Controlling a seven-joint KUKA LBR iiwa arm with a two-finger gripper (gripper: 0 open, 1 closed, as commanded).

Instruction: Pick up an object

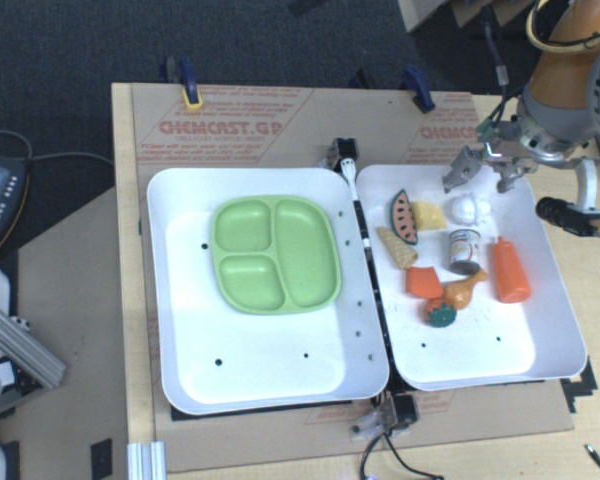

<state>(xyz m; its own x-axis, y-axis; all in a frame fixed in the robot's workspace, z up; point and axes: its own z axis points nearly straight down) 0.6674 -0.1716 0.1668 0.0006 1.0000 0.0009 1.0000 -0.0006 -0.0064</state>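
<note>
Fingers [485, 171] spread open above right bin [540, 353] of toy foods [450, 253].

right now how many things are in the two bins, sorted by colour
green: 1, the divided green plastic plate in the left bin
orange: 3, the orange bottle, the orange block, the orange-brown gourd-shaped toy
yellow or tan: 2, the pale yellow block, the tan cone-shaped toy
white: 1, the white lump
silver: 1, the small metal can
mixed: 2, the watermelon slice, the small teal and red toy
total: 10
</note>
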